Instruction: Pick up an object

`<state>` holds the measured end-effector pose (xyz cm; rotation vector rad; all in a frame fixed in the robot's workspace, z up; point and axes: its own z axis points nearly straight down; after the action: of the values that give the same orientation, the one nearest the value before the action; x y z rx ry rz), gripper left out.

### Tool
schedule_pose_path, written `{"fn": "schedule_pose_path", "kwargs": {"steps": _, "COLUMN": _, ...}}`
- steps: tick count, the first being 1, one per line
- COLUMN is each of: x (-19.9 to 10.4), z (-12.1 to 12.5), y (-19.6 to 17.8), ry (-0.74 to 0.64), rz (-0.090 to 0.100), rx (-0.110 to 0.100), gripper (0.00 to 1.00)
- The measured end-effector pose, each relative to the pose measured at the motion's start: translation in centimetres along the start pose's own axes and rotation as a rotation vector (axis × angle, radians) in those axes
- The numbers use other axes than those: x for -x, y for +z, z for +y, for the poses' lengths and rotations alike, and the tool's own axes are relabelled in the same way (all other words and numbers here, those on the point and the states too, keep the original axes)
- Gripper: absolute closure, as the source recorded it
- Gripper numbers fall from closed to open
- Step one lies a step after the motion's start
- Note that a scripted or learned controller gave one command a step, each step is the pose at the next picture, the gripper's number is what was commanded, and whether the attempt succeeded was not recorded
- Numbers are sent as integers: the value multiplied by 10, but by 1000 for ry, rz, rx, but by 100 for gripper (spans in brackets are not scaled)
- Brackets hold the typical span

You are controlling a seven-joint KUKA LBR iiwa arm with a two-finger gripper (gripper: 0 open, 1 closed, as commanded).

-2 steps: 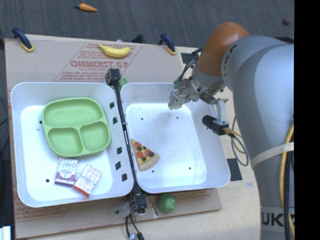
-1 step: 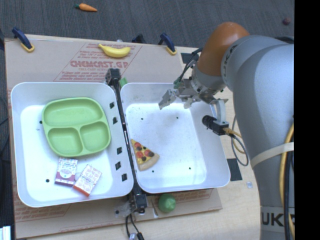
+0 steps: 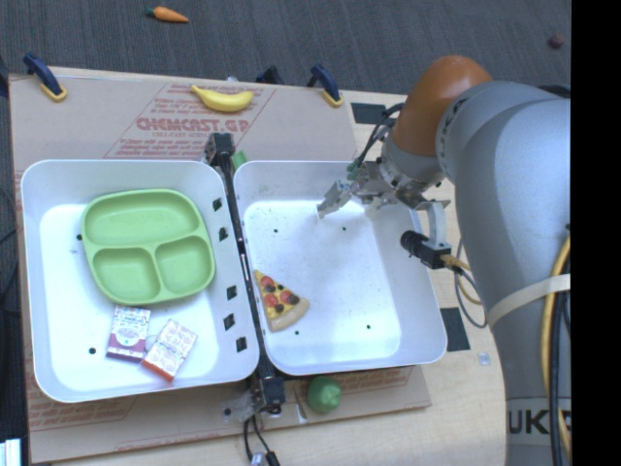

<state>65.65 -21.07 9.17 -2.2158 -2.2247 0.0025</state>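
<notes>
Camera view, looking down at a slant: the grey arm point(image 3: 505, 212) with its orange band fills the right side and reaches over the right bin point(image 3: 388, 343). The left bin point(image 3: 49, 357) sits touching it along a clipped seam, both on a cardboard sheet point(image 3: 146, 115) printed in red. A green divided plate point(image 3: 147, 244) lies in the upper part of the left bin. The gripper point(image 3: 335, 202) hangs over the upper middle of the right bin; whether it is parted or closed I cannot tell, and nothing shows in its grasp. A yellow banana point(image 3: 223, 97) rests on the cardboard behind the bins. A pizza slice point(image 3: 279, 301) lies low on the left side of the right bin, well apart from the gripper. Two small packets point(image 3: 129, 333) point(image 3: 171, 348) lie side by side below the plate. A green ball point(image 3: 324, 394) sits just in front of the right bin. A carrot point(image 3: 170, 14) lies on the dark floor beyond the bench.
</notes>
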Motion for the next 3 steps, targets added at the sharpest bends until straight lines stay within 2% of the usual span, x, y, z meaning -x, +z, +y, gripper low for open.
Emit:
{"fn": "schedule_pose_path", "kwargs": {"steps": 1, "x": -1, "z": 1, "y": -11, "ry": -3, "rz": 0, "rx": 1, "gripper": 100}}
{"fn": "schedule_pose_path", "kwargs": {"steps": 2, "x": -1, "z": 1, "y": -11, "ry": -3, "rz": 0, "rx": 1, "gripper": 0}}
{"fn": "schedule_pose_path", "kwargs": {"steps": 3, "x": -1, "z": 2, "y": -22, "ry": -4, "rz": 0, "rx": 3, "gripper": 100}}
